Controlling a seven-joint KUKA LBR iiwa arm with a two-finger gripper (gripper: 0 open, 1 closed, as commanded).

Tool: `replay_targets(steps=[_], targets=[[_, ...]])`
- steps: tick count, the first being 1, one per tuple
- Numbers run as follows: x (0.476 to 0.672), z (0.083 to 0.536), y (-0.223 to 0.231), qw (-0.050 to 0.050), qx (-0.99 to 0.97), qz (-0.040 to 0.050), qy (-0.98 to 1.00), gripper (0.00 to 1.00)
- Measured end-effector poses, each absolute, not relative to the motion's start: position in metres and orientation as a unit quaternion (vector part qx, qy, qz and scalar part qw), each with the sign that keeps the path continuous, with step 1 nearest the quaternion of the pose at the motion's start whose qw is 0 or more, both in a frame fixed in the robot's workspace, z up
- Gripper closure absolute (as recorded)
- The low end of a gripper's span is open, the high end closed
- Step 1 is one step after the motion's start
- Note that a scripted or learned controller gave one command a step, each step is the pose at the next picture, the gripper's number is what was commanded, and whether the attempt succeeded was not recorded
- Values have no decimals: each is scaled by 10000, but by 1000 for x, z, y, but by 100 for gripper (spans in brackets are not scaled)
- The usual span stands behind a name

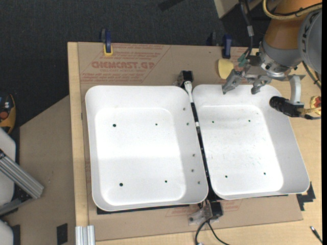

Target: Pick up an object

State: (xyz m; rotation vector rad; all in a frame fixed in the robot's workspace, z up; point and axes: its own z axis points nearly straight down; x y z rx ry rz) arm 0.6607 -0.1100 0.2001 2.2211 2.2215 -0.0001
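We count two shallow white bins, the left bin [99, 137] and the right bin [286, 152], one robot arm [291, 19] with one gripper [240, 86], two blue clamps [107, 41] and one pale yellow object [225, 68].

Arm in from the upper right, claw spread

The grey arm enters at the upper right, its orange band [286, 32] sitting above the wrist. The wrist tilts down and leftward. The claw [240, 88] hangs low with its two fingers [228, 87] parted, tips pointing downward, nothing between them.
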Motion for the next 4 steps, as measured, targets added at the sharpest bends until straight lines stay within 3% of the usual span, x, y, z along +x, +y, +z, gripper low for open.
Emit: replay_targets(steps=[1,2,3,4], targets=[[641,208,-89,-13,7065,-5,7077,0],[595,251,-82,-5,7074,4,7068,0],[597,259,-82,3,7071,5,7071,100],[610,319,-62,31,7059,25,7083,100]])
